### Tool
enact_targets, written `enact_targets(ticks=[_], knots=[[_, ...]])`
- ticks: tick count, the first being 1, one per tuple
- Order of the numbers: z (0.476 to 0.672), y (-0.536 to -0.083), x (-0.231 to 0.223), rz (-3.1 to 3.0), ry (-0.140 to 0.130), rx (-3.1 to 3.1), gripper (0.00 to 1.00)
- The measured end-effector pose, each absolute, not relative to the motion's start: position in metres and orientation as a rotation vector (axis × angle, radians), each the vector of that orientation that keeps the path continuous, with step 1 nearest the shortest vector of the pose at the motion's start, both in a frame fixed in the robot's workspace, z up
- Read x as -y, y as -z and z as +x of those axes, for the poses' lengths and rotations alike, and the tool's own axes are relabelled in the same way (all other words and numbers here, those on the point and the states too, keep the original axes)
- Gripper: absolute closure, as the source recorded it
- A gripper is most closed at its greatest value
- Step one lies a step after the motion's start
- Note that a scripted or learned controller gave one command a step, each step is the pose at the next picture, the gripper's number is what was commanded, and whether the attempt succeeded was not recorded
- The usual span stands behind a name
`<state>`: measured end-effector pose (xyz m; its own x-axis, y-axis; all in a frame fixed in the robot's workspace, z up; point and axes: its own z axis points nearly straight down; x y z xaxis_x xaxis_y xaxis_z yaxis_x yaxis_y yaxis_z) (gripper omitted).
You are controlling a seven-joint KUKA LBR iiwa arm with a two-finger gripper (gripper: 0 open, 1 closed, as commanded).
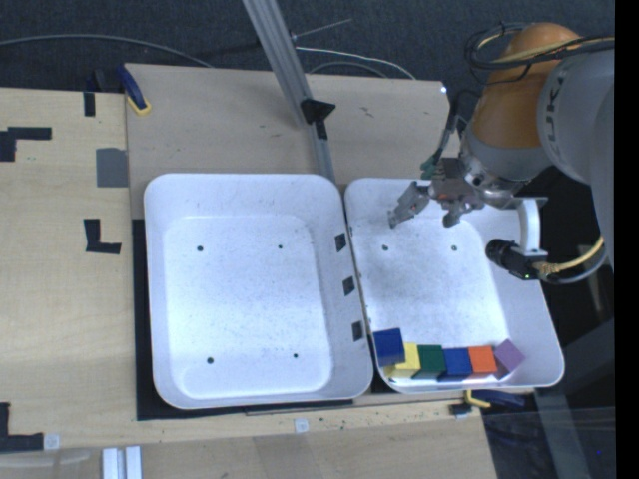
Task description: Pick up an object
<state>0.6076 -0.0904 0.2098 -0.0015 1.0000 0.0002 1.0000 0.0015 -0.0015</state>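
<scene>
From the camera view I read the task as barely begun; the gripper (pixel 427 211) hangs over the far end of the right bin (pixel 524 297), its two fingers spread apart with nothing between them, so I count it as open and empty. I judge from its shadowless, raised look that it sits above the bin floor rather than on it, though I cannot be sure of its height from this slant.

The things to pick lie well apart from it, bunched along the near rim of that same bin; a blue block (pixel 387 344) stands at the left of the row, a yellow block (pixel 406 360) just beside it, then a green block (pixel 430 358), a second blue block (pixel 456 362), an orange block (pixel 481 360) and a purple block (pixel 508 354) at the right end; they touch or nearly touch one another, and they crowd the bin wall. The left bin (pixel 240 287) holds nothing I can make out.

So nothing is lifted yet; what is left, as I judge it, is the whole pick: travel toward the near rim, descend over one block, close, and raise it. The tight packing against the wall may leave the fingers little room.
</scene>
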Motion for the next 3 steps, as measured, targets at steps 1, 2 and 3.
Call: enact_targets(ticks=[1, 2, 3], knots=[[0.627, -0.295, 0.034, -2.216, 0.011, 2.233, 0.00], [0.631, -0.311, -0.045, -2.209, 0.004, 2.231, 0.00], [0.587, -0.382, -0.059, -2.218, 0.009, 2.229, 0.00]])
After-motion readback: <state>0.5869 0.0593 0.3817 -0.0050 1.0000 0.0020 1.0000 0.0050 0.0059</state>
